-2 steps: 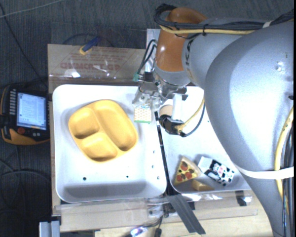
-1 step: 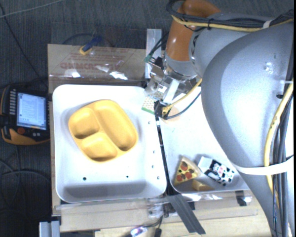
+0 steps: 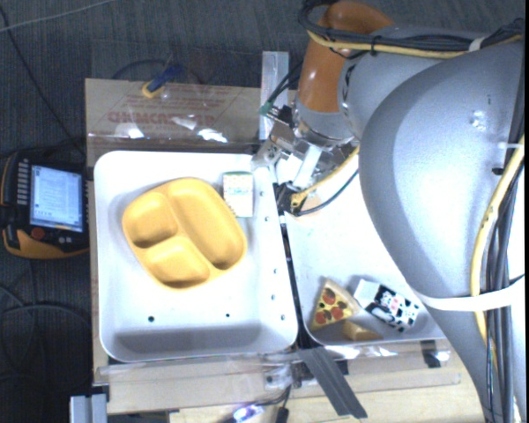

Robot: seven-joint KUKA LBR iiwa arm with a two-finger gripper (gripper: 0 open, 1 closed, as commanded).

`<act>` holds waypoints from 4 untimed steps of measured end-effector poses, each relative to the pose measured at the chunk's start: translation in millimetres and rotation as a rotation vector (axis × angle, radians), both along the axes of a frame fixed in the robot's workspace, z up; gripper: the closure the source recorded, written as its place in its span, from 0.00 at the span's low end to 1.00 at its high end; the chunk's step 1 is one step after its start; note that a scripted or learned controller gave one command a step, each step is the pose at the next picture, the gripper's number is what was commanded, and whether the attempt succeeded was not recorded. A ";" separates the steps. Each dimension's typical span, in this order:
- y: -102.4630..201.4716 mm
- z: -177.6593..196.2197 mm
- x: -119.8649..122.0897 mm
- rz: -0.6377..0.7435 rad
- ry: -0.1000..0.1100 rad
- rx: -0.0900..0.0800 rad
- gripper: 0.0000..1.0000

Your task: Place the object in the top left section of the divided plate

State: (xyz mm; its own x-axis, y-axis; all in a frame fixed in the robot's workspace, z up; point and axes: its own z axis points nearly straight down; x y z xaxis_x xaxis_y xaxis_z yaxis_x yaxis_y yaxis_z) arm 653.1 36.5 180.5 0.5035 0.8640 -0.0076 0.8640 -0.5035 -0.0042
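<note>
Yellow plate [image 3: 183, 231] is bare, small white block [image 3: 238, 192] beside it; can't tell the jaws' state, so placing remains.

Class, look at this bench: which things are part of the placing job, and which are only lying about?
Part of the job:
yellow divided plate
small pale green-white block
gripper

Lying about:
pizza slice toy
black-and-white cow-patterned toy
handheld control pendant

The divided plate [image 3: 183, 229] is yellow, lying in a white bin [image 3: 132, 324]. A pale green-and-white block [image 3: 238, 192] sits beside it. The pizza slice [image 3: 333, 307] is orange with red spots; the small box [image 3: 392, 307] is white with black patches.
</note>
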 end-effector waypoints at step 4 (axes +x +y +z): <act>-160.4 251.0 -22.8 -0.189 -0.001 -0.002 0.00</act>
State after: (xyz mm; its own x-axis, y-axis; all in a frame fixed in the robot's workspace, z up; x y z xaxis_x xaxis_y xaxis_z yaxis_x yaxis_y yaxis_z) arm 630.2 -123.8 431.5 0.6572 0.7537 -0.0084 0.7537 -0.6572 -0.0019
